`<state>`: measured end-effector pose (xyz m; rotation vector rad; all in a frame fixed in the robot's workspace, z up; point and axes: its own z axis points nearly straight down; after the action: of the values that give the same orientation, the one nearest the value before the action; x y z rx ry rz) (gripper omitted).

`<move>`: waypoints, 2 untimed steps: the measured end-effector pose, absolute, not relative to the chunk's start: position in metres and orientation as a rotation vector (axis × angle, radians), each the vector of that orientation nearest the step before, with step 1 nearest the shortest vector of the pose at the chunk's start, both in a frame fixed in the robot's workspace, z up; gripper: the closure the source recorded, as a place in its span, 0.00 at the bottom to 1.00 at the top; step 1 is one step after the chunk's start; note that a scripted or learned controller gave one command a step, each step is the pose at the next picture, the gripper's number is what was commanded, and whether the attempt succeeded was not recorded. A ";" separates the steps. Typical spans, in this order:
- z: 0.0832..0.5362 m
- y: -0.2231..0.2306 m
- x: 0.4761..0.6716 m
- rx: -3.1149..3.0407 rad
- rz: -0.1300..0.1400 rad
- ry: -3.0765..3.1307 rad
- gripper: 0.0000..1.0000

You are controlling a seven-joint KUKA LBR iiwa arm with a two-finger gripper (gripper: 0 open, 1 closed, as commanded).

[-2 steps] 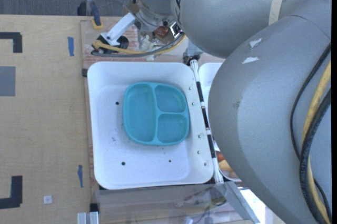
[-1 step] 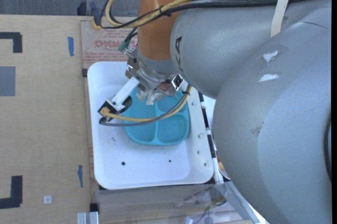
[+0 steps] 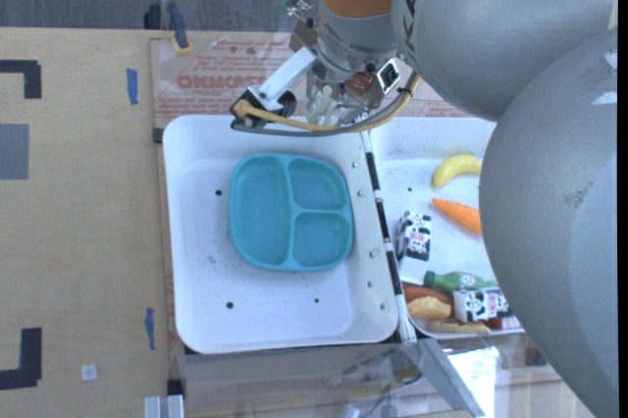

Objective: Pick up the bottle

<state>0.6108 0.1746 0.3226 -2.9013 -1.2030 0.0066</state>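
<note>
Claw (image 3: 329, 105) poised just past the far edge of the teal plate (image 3: 290, 211), over the far rim of the left bin (image 3: 183, 210), close to the divider between the bins. Open or closed: cannot tell, the tip being lost among cables and the wrist housing. Nothing seen gripped. Green bottle (image 3: 457, 281) lying on its side in the right bin (image 3: 394, 154), off the plate's near-right corner and across the divider, so diagonally opposite the claw with the plate's right side between. Well apart from the claw. Long axis judged roughly parallel to the plate's near edge, with the narrow end pointing back toward the plate and the far end hidden under the grey arm. Crowded there: touching or nearly touching a bread-like piece (image 3: 430, 307) on its near side, with a small black-and-white carton (image 3: 417, 236) between bottle and plate, and a carrot (image 3: 459, 215) and banana (image 3: 456, 169) farther along. Likely needed next: travel across the divider and toward the near side, then a closing line set across the bottle's length. Likely hazard: catching the bread-like piece instead.
</note>
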 end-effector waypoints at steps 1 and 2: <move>0.337 0.226 0.648 -2.845 0.006 -1.332 1.00; 0.327 0.227 0.657 -2.781 0.008 -1.460 1.00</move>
<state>0.6565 0.2265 0.3275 -2.7808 -1.4600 0.0075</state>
